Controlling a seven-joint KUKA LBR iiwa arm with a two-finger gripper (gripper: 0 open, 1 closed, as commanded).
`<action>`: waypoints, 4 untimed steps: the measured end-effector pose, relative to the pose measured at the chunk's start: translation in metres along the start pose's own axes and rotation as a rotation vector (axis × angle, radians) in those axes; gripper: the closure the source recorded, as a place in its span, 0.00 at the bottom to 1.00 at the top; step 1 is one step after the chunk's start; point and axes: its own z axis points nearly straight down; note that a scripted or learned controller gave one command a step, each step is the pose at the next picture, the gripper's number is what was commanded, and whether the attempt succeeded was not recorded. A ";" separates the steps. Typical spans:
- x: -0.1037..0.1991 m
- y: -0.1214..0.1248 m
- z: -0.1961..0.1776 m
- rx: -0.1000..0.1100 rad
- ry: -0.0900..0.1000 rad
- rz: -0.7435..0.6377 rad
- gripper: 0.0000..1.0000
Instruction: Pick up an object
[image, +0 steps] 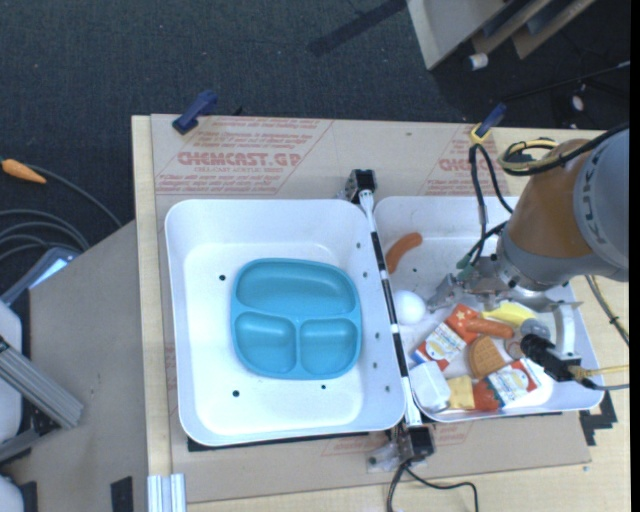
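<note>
The pincer hangs low in the right bin; its opening cannot be told. It should descend straight on the packet just below it.

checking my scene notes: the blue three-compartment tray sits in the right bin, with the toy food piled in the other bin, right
Not quite: the blue three-compartment tray sits in the left bin, not the right one. The camera view shows the toy food piled in the other bin, on the right, as you said.
</note>
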 end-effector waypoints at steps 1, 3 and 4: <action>0.002 0.035 0.010 -0.002 -0.001 -0.001 0.00; 0.026 0.035 0.010 0.002 -0.001 -0.001 0.00; 0.018 0.082 0.009 -0.001 -0.001 -0.002 0.00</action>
